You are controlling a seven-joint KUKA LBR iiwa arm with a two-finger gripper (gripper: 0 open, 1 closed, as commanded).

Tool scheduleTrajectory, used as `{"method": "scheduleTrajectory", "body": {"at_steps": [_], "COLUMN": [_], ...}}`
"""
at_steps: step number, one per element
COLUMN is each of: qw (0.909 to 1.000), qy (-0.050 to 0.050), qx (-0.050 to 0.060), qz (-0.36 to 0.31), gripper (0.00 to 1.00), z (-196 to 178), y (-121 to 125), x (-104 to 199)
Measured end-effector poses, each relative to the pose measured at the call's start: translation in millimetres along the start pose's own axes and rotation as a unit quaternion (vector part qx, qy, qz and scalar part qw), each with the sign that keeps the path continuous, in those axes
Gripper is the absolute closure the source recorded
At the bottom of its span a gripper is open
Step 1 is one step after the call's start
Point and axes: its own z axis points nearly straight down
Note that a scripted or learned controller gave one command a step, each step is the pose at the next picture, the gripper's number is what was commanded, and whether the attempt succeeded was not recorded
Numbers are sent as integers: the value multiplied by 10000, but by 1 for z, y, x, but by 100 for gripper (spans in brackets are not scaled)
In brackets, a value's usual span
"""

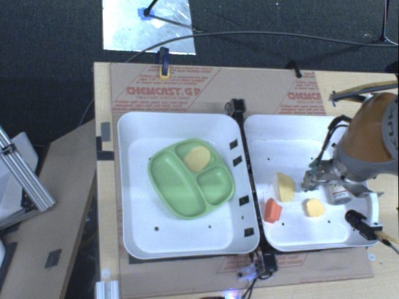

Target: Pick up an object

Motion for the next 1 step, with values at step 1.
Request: {"method": "scheduleTrajectory", "body": {"at_steps": [1], "qw": [10000], "qy": [6], "qx": [18], "qz": [-16], "gripper": [100], "z": [-45], "y": [5], "x": [-5]}}
